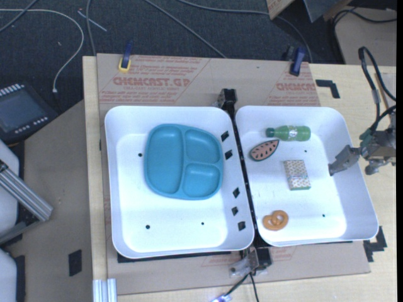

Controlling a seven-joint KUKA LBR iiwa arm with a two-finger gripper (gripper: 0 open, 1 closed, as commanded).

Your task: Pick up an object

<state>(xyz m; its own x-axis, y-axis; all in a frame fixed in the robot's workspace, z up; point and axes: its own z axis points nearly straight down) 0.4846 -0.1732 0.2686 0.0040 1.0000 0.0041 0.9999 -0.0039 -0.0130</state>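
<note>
The right bin (352, 206) holds several small objects. A green bottle (288, 133) lies on its side near the back. A brown almond-shaped piece with dark spots (264, 150) sits just left of and below it. A speckled grey-tan block (296, 173) rests in the middle, and a small orange pretzel (275, 219) lies near the front left corner. My gripper (344, 160) hangs over the bin's right rim, to the right of the block and apart from every object. Nothing is seen in its grasp.
A blue divided plate (184, 161) lies in the left bin (126, 219). A black clip-studded divider (238, 168) runs between the bins. Cables (378, 93) hang at the right by the arm. Clamps hold the cardboard board (189, 74) at the back.
</note>
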